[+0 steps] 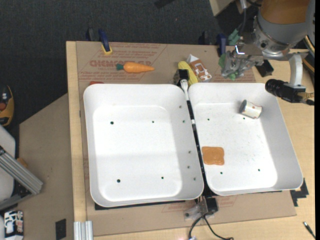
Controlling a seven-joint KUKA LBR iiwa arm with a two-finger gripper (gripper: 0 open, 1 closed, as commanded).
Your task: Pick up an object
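Two objects lie in the right bin (280, 134). A small white and grey cylinder (249, 109) rests near its far side, and a flat orange-brown piece (213, 155) lies near its left wall towards the front. My gripper (235, 70) hangs above the bench just beyond the right bin's far rim, up and left of the cylinder and apart from it. I see nothing between its fingers.
The left bin (95, 149) stands beside the right one. On the bench behind the bins lie a toy carrot (136, 68), a yellow corn-like piece (185, 70) and a small printed packet (200, 70). Blue clamps (104, 40) grip the board's far edge.
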